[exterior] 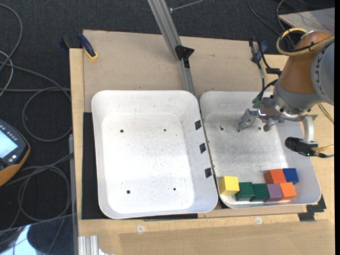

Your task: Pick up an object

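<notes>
From the overhead camera I see my gripper hanging over the upper part of the right bin, fingers spread apart with nothing between them. The blocks sit well below it along the bin's near edge: yellow block, green blocks, purple block, orange blocks, blue block.

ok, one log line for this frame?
gripper above right bin, far half | jaws open, nothing held | blocks clustered at near edge | left bin
</notes>
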Robot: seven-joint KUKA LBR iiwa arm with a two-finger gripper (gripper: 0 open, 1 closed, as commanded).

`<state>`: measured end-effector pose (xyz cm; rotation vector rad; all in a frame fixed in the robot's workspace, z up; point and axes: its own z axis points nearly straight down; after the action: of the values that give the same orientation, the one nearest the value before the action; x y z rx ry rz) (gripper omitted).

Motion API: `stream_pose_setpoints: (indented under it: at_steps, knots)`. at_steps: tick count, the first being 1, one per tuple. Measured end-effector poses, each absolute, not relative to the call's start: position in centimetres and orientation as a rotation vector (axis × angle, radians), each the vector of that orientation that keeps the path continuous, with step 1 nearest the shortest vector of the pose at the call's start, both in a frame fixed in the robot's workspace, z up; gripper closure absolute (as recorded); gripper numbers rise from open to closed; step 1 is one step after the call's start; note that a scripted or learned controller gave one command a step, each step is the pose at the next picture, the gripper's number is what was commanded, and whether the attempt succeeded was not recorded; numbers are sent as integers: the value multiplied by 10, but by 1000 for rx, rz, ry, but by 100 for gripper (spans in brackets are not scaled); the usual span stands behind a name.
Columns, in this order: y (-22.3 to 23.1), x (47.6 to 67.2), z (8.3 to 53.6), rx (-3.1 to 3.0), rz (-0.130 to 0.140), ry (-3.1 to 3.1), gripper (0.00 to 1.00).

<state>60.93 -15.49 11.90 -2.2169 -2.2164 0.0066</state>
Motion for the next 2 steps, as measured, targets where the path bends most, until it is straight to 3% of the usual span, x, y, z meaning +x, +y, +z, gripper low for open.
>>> stream_pose_setpoints:
  at_steps: [1, 2]
  knots:
    - [-154, 609, 98, -2218, 4, -2219, 0]
    - [-154, 611, 111, -2221, -3, -2222, 100]
